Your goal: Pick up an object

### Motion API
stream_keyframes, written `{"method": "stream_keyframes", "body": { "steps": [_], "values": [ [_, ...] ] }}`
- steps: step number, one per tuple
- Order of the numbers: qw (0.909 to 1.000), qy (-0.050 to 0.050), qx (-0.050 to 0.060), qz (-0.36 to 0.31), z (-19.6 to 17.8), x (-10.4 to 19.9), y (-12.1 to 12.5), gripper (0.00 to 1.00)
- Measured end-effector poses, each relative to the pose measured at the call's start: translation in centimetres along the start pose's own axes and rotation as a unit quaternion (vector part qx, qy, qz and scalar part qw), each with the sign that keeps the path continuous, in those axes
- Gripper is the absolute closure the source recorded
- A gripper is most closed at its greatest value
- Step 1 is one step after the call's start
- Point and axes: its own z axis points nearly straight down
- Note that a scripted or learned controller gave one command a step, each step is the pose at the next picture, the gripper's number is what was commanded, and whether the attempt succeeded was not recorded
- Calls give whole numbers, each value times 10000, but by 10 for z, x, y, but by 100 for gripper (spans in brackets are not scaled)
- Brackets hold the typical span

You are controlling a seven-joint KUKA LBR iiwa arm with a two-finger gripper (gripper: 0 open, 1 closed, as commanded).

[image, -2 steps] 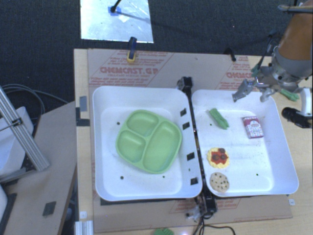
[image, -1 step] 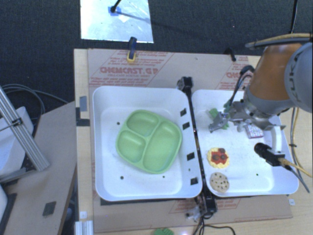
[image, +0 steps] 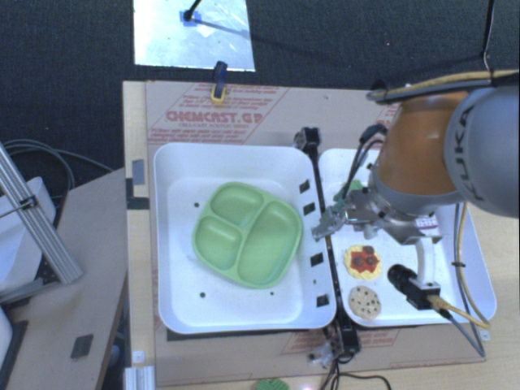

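A green divided plate (image: 247, 234) lies in the left bin (image: 175, 299). In the right bin (image: 479, 287) sit a pizza toy (image: 362, 261) and a cookie (image: 365, 301). The arm (image: 443, 149) hangs over that bin, its claw (image: 340, 219) near the divider.

This looks like a robot lab. A big grey and orange robot arm (image: 439, 153) reaches over a worktop (image: 219, 116) with two white bins (image: 175, 169). Loose cables (image: 49, 149) and metal bars (image: 36, 218) lie around.
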Motion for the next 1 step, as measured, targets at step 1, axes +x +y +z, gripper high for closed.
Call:
{"method": "stream_keyframes", "body": {
  "steps": [1],
  "values": [
    [10000,-10,3,46,29,-11,-22,0]
  ]
}}
